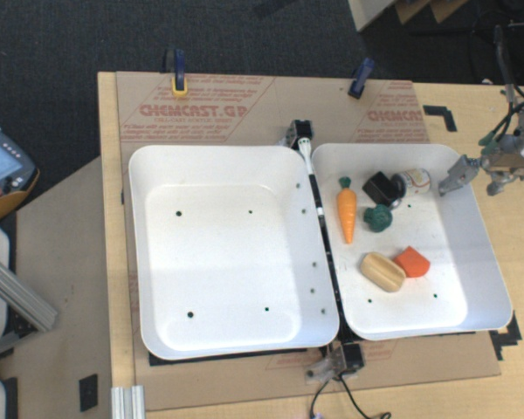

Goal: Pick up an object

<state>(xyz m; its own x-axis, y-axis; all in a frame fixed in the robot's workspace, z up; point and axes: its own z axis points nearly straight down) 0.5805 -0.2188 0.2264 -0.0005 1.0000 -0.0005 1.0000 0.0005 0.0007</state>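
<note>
Cardboard bench, two white bins. Right bin (472,295), near to far: block (383,272) touching orange cube (412,262); carrot (347,214), long axis near-far; green lump (378,218); black item (382,186). Gripper (458,175) at far-right rim, objects to its left. Jaw state: cannot tell.
</note>
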